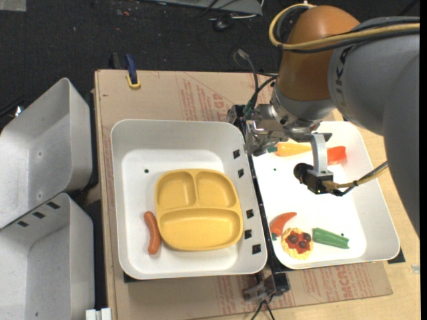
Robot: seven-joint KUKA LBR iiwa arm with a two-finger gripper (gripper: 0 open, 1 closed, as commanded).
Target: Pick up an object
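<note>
The pincer (259, 137) hung at the far left corner of the right bin (373, 212), right by the rim it shares with the left bin (133, 152), with the grey arm (380, 65) and its orange band rising behind it to the right. Whether the pincer was released or clenched could not be told, as the wrist hid that part from the camera. Just beside the pincer, to its right, lay an orange carrot-shaped piece (293, 149), and a little farther on the same side lay a red-orange block (337, 154); whether the carrot touched the pincer could not be made out. Well apart from the pincer, toward the near end of the same bin, lay a red pepper (281, 222), a small round pizza toy (297, 241) touching it, and a green piece (330, 238) just beside the pizza. To the pincer's left and nearer the camera, in the left bin, sat a yellow divided tray (199, 209), and beyond the tray's far-left side, farthest from the pincer, lay a brown-orange sausage (153, 232) alongside it.
</note>
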